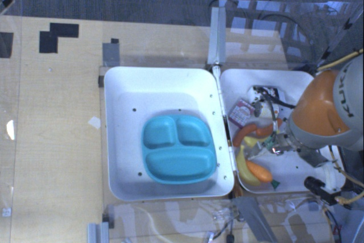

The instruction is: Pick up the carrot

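— Carrot (259,171), location?
— Right bin (296,79), near front wall; orange, green tip, lying beside banana (243,163); red sausage-like item (250,132) just behind.
— Gripper (272,144)?
— Mine; hovering above the pile, close behind the carrot; whether my fingers are released or clenched, I cannot tell.
— Left bin (122,122)?
— Blue divided plate (178,148).
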Action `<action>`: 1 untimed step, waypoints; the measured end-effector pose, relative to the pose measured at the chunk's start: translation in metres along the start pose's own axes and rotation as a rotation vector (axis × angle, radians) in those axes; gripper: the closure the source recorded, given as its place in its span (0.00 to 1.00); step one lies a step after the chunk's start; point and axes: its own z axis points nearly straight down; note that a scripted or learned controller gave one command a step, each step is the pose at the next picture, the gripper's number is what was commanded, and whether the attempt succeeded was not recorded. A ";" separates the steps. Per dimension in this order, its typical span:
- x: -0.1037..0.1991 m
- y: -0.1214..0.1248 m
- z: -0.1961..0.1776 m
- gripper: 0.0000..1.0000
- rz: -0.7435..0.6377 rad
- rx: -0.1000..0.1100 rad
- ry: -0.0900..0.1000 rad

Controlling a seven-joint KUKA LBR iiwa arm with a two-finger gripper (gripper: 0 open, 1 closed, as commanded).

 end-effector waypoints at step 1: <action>0.009 0.002 0.000 0.00 -0.013 -0.001 -0.001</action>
